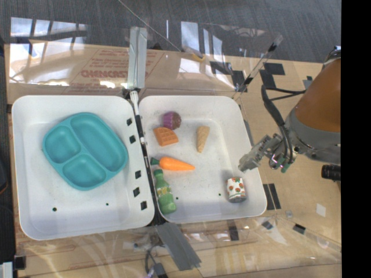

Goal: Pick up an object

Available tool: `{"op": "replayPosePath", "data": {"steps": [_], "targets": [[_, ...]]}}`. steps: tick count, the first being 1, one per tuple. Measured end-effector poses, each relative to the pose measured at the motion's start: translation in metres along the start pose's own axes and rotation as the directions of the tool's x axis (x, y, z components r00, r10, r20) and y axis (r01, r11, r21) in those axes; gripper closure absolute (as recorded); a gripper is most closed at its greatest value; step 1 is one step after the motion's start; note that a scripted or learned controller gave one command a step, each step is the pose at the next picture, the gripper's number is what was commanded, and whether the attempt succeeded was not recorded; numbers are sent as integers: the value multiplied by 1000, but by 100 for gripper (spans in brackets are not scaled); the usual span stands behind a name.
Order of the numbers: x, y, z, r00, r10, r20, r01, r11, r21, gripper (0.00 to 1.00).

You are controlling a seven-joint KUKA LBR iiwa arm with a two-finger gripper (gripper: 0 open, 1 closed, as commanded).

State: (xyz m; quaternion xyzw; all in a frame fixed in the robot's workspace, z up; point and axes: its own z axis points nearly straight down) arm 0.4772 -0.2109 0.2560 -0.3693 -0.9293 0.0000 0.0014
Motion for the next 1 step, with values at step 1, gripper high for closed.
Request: {"op": "replayPosePath", "data": {"steps": [1], "targets": [[0,0,1,996,84,0,-84,996,0,100]]}}
